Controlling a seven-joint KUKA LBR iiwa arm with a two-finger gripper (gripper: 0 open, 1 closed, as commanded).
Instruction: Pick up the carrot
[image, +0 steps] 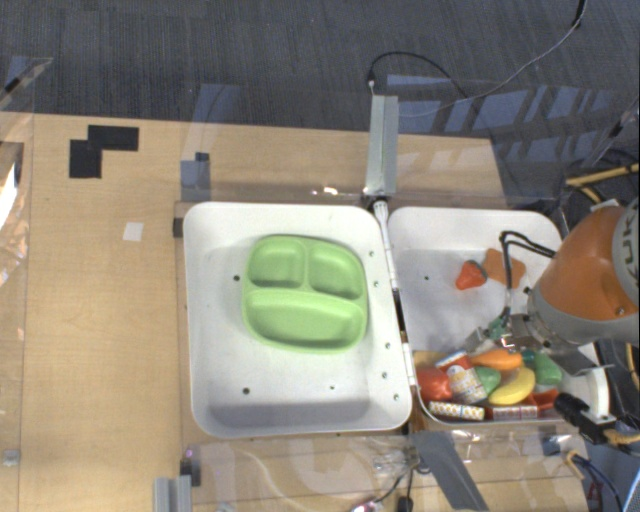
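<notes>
The carrot (496, 358) is a small orange piece lying in the heap of toy food at the front of the right bin (440, 240). It lies between a yellow banana (512, 388) and a green piece (546, 370). My gripper (507, 333) reaches in from the right and hangs low, just above the carrot's far side. The grey wrist and the orange band (590, 275) hide the part of the bin behind it. Whether the gripper touches the carrot I cannot tell.
A green divided plate (304, 292) lies in the left bin (215, 390). A red-orange toy (470, 275) and a brownish one (504, 265) sit at the back of the right bin. Red and white pieces (450, 380) crowd the front left of the heap.
</notes>
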